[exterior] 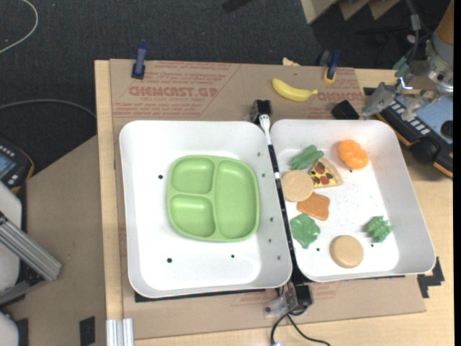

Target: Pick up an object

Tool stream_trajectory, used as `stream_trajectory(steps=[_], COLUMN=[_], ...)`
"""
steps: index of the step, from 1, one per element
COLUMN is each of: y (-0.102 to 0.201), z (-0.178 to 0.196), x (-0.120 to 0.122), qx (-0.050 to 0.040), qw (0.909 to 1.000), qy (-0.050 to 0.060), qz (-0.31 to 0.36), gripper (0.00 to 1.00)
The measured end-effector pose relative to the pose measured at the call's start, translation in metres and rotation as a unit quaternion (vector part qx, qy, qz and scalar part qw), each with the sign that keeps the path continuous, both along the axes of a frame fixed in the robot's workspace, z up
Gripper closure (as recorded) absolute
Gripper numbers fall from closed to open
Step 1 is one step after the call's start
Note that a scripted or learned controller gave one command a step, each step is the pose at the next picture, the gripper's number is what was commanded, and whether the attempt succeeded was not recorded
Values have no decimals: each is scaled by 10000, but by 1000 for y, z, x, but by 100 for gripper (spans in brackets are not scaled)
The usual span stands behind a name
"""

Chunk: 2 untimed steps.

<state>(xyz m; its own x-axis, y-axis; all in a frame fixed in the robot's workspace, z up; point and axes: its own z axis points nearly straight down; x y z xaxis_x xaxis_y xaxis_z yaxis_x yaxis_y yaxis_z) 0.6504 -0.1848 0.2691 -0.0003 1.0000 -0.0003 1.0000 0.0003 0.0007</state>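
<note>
Brown bench [180, 92] bears a banana [293, 90] (outside both bins).

Toy foods [325, 193] scattered flat in right bin [410, 215].

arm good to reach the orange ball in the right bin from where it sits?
Probably yes. The orange ball lies at the far side of the right bin, nothing on top of it; the pizza slice sits beside it, apart. The claw hangs outside the bin's far right corner, with open space between.
</note>
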Motion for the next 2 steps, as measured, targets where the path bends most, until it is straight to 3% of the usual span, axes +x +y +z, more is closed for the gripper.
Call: stream_trajectory(steps=[1,2], y=[37,35], z=[131,133], x=[-31,-30], qx=[-11,-16], qw=[10000,10000], qy=[-74,-27], qz=[20,8], gripper=[0,100])
